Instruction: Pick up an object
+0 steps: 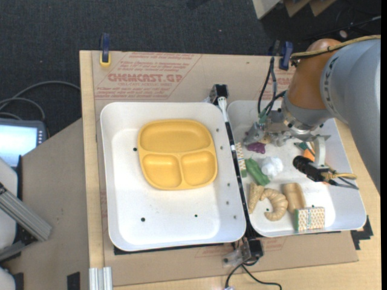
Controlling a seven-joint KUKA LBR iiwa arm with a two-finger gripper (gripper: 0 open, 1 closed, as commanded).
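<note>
My gripper (pixel 275 135) hangs low over the back of the right bin (pixel 347 213), under the grey wrist with its orange band. Just below it to the left lies a small purple object (pixel 256 147). In front of that are a white crumpled object (pixel 272 165) and a green object (pixel 256 171). Nearer the front edge lie a tan croissant (pixel 275 203), a tan cylinder (pixel 294 196) and a small green-and-white box (pixel 310 218). I see nothing held.
The left bin (pixel 121 180) holds a yellow divided plate (pixel 178 153). A small orange object (pixel 309 156) pokes out beside the wrist. The arm covers the right bin's back right part. A dark rail (pixel 233 162) separates the bins.
</note>
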